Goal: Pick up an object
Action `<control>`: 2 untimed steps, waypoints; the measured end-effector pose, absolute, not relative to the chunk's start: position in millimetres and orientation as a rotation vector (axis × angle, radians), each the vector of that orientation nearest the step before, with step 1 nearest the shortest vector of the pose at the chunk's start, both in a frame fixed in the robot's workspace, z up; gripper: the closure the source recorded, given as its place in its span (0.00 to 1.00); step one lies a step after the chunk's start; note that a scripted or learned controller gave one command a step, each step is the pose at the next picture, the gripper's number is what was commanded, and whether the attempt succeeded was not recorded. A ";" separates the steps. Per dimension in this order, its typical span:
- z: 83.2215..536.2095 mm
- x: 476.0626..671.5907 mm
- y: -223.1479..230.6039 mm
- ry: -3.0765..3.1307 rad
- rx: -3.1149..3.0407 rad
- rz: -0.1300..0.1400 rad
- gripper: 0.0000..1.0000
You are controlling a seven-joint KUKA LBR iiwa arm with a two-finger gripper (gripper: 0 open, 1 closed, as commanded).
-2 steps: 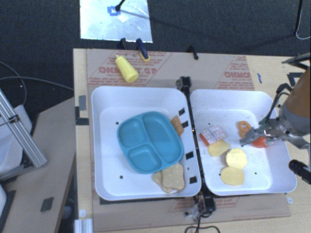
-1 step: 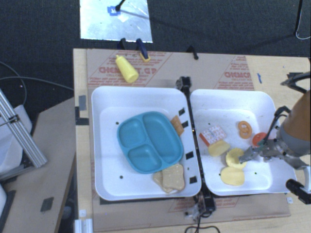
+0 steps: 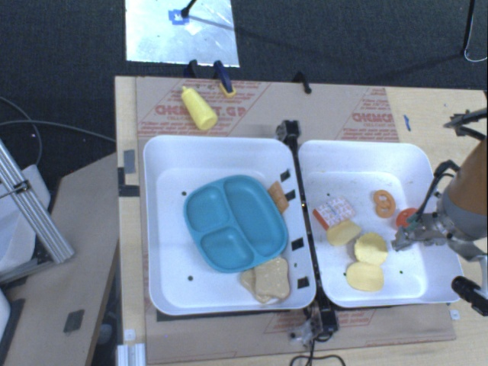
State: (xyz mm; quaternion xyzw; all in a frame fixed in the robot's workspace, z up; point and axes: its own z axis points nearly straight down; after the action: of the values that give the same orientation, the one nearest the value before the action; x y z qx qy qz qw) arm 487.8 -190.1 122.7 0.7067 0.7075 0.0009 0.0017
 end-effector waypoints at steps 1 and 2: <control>83.1 561.5 -136.8 2.230 2.206 0.007 1.00; 84.4 484.0 -93.4 2.226 2.222 0.000 1.00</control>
State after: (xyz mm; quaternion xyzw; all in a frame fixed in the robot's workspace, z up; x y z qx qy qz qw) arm 484.0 -93.4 84.4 0.7064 0.7078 -0.0001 -0.0018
